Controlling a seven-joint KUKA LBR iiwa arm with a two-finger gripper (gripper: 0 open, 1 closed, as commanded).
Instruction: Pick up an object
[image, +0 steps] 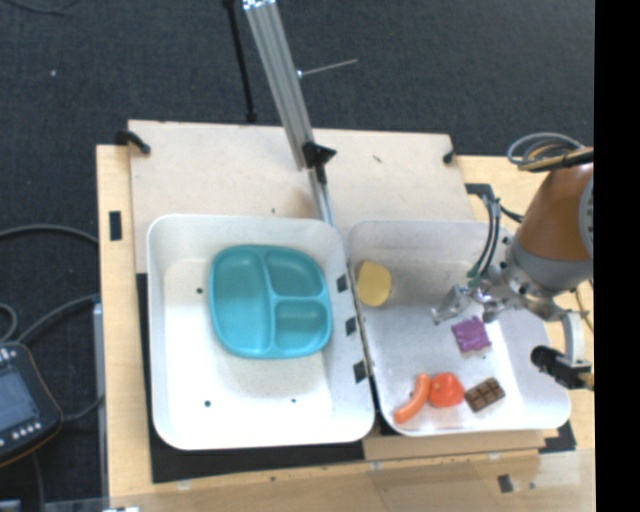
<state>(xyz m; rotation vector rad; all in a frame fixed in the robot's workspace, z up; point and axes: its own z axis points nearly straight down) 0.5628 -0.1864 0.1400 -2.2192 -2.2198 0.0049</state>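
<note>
The right bin holds several small objects. A purple block lies near its middle right. My gripper hovers just behind and above that block, at the end of the grey arm with its orange band coming in from the right. An orange carrot-shaped toy and a brown chocolate-like piece lie near the bin's front edge. A yellow round object rests by the bin's left wall. Nothing shows in the gripper's grasp.
The left bin carries a teal divided plate. A metal pole rises slantwise from behind the bins. Cables loop at the bench's far right. A dark device sits off the bench at the left.
</note>
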